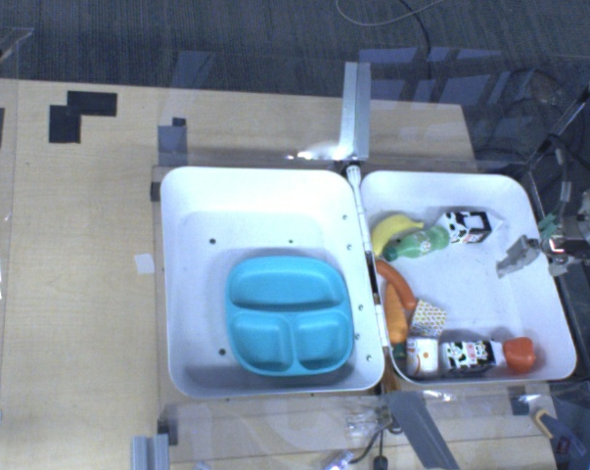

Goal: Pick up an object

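Observation:
The right bin (pixel 490 297) holds several small objects. A yellow banana (pixel 392 230) lies at its left side, with a green bottle (pixel 418 244) against it and a black-and-white cow-print piece (pixel 466 225) just to the right. An orange carrot (pixel 398 298) runs along the left wall, next to a small patterned piece (pixel 430 315). Along the front wall lie a small can (pixel 423 355) and a cow-print bottle (pixel 469 353) with a red end (pixel 520 353). My gripper (pixel 520 255) hangs over the bin's right side, apart from all of them, with nothing seen in it.
The left bin (pixel 192 262) holds a blue divided tray (pixel 289 312). A metal post (pixel 356 106) stands behind the seam between the bins. The arm's body (pixel 580 228) covers the right bin's right rim. Cables lie on the floor at the back.

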